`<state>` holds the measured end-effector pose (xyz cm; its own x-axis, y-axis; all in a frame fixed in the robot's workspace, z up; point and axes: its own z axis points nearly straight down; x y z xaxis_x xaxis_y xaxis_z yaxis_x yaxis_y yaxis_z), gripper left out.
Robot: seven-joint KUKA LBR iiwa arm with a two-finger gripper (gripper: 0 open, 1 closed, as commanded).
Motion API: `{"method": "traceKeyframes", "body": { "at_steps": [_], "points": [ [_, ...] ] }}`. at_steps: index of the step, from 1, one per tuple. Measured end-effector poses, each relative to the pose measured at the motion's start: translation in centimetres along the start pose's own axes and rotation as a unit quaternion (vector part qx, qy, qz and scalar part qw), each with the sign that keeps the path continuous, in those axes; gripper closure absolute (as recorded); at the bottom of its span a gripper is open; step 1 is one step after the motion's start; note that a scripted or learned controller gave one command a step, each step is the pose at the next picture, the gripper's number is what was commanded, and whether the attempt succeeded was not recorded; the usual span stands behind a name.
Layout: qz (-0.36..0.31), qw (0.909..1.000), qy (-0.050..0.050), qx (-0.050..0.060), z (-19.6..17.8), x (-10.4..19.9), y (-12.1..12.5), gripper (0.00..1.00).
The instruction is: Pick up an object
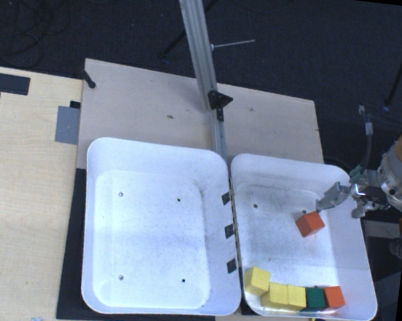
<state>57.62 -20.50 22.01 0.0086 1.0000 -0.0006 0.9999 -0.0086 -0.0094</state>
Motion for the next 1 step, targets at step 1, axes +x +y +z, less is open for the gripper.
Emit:
{"method": "traceKeyframes", "body": {
  "at_steps": [1],
  "points": [
    [-0.003, 1.0, 0.0, -0.005, 10.83, 1.87, 0.75, 0.0]
  ]
}}
